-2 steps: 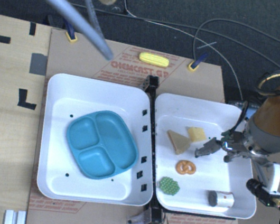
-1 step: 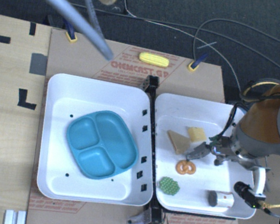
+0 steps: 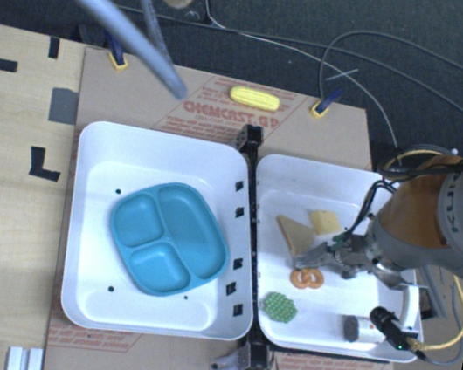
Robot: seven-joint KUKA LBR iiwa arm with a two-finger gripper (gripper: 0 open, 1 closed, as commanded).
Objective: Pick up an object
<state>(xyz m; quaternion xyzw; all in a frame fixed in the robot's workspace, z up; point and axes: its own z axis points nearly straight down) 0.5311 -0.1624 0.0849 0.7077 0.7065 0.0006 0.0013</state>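
Gripper low in right bin, jaw state cannot tell, tips beside tan wedge with orange pretzel at its 6 o'clock; advisable to centre over one piece and descend straight, clear of yellow chunk at 12.

text: red print "CHEMCAST GP" | on: brown cardboard sheet under the two bins | smaller red lines below it: too blurred to read

Right bin: tan wedge and pale yellow block near its left wall, orange pretzel mid-bin, green disc at front-left corner.
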